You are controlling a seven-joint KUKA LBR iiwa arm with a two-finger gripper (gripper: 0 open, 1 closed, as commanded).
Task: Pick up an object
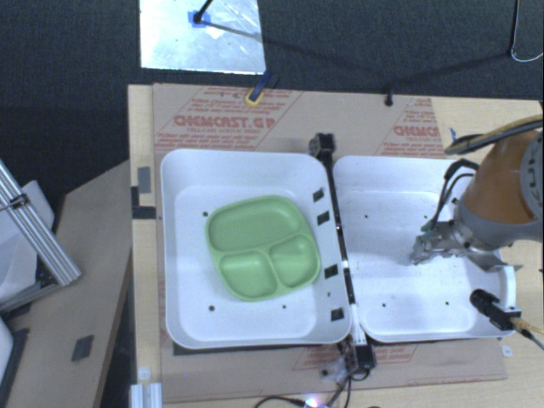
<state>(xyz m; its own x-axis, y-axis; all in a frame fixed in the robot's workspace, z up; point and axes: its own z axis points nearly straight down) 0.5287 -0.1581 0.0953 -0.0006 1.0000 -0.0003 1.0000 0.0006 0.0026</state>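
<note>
One green tray [262, 247] lies well apart from fingers [422, 251].

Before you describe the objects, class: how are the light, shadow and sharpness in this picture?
Camera view: even light; the white bins look bright, nearly washed out; the green tray casts only a soft shadow; the foil sheet at top shows glare; the picture is slightly soft overall, and the gripper is blurry.
</note>
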